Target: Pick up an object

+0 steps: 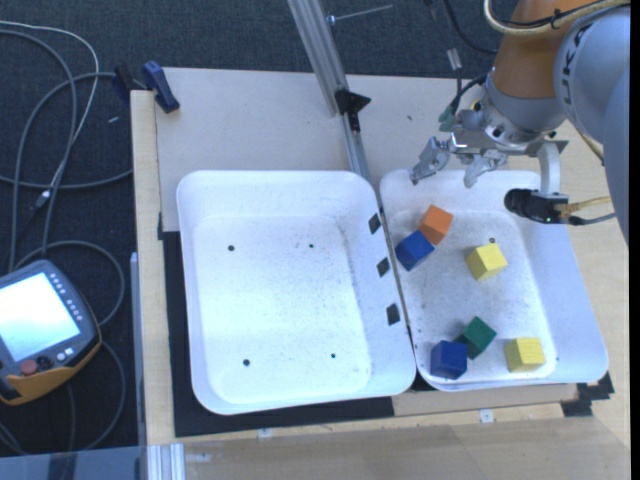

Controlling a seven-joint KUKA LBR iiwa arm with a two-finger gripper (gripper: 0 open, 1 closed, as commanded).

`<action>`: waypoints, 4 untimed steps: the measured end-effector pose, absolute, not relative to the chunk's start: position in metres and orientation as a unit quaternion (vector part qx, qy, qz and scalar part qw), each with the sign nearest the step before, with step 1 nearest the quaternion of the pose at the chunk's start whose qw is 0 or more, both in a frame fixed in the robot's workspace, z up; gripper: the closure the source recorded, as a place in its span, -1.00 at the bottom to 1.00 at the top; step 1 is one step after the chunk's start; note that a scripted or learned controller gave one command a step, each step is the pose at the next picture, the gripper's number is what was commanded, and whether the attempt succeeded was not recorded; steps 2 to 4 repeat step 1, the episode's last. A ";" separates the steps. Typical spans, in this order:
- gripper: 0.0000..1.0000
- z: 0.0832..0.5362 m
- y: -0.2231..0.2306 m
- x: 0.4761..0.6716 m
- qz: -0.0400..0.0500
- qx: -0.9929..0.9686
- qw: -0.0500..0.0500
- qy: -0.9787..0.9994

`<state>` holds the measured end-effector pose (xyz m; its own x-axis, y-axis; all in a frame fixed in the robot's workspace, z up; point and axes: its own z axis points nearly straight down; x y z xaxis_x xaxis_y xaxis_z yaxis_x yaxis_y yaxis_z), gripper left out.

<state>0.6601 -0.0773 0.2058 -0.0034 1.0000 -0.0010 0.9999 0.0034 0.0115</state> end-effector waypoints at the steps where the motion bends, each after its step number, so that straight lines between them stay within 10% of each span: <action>1: -1.00 0.133 -0.086 0.652 0.002 0.706 0.002 0.708; 4: -1.00 0.133 -0.086 0.652 0.002 0.706 0.002 0.708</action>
